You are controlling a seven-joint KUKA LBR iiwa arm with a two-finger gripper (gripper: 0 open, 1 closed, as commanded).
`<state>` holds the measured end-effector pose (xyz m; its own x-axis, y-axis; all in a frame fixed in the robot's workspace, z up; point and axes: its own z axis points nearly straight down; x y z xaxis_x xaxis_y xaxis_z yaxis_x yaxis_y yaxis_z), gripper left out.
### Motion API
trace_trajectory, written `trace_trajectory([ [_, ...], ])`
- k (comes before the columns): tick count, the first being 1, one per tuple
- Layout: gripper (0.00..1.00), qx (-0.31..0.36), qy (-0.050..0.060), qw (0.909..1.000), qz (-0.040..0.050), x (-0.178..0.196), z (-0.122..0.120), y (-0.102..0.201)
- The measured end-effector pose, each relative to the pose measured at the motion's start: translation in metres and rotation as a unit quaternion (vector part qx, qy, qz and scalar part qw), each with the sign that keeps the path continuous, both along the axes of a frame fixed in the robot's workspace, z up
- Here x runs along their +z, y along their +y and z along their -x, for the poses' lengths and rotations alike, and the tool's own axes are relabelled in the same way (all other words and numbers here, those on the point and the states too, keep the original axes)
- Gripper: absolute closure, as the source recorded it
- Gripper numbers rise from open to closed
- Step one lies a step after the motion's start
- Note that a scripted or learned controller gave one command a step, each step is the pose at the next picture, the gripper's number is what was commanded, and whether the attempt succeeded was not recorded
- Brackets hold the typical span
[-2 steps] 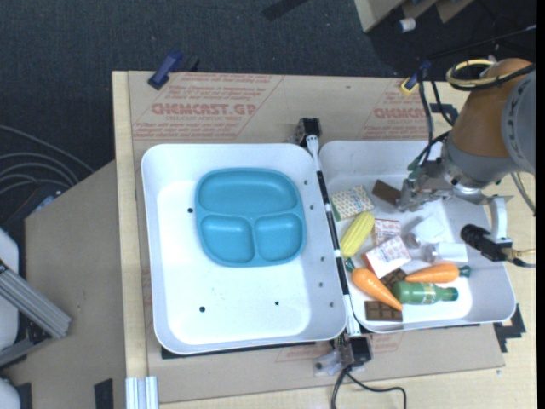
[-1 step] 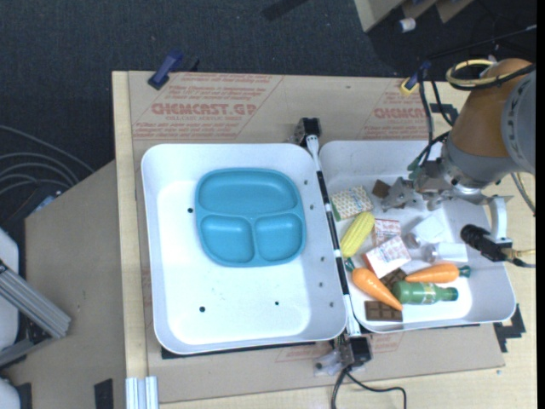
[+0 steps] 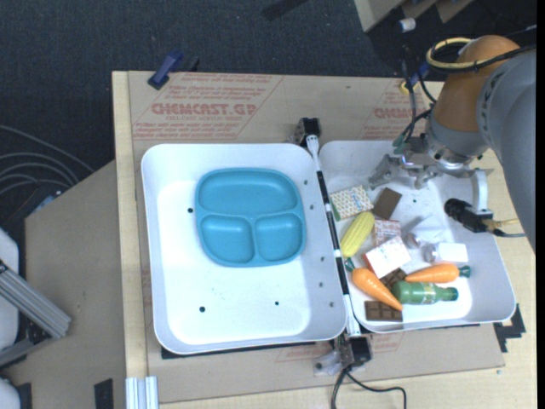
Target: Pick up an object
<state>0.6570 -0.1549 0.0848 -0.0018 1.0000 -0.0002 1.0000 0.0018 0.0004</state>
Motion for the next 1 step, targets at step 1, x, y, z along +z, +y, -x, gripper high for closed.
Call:
trace_trajectory([
  [1, 0.0, 0.0, -0.001, 1.0, 0.0001, 0.0001, -0.0099, 0.036],
])
